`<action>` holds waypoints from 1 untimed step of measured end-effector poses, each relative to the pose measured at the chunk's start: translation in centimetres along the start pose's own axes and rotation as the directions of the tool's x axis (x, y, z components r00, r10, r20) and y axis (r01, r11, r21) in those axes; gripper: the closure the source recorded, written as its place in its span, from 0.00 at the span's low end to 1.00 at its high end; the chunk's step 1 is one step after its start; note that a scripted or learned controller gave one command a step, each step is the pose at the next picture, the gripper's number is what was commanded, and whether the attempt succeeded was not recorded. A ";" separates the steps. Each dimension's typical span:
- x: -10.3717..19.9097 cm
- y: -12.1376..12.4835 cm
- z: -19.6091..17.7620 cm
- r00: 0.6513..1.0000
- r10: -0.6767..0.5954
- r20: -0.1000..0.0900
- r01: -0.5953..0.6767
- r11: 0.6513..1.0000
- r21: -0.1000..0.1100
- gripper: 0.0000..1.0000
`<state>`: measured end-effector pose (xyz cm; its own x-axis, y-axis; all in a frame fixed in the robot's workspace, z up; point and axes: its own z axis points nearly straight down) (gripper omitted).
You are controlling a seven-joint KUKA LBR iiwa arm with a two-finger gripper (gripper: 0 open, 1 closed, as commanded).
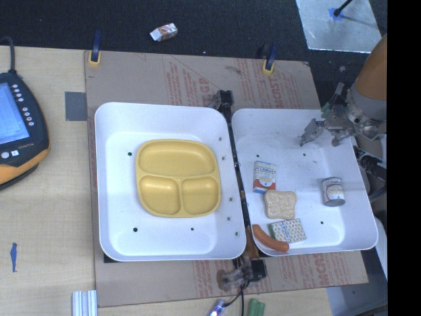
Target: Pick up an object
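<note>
The right bin [342, 236] holds several small items: a red and white carton [264, 176], a slice of bread [280, 205], a grey can [333, 191] lying on its side, a hot dog [270, 240] and a patterned packet [288, 230]. My gripper [321, 139] hovers over the bin's far right part, above bare white floor. Its fingers are spread open with nothing between them. The can lies below it in the view and the carton lies to its lower left. The arm's orange band [373, 71] enters at the right edge.
The left bin [112, 229] holds a yellow divided plate [178, 177]. A teach pendant [16, 130] lies on the bench at far left. A crumpled wrapper [164, 32] sits on the dark floor behind. Clamps [225, 100] join the bins at the middle.
</note>
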<state>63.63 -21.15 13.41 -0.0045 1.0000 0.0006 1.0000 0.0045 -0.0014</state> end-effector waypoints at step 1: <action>0.0 -5.1 -0.1 1.000 0.000 0.002 0.000 1.000 0.002 0.00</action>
<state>58.58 -21.18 13.48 -0.0044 1.0000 -0.0010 1.0000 0.0044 -0.0037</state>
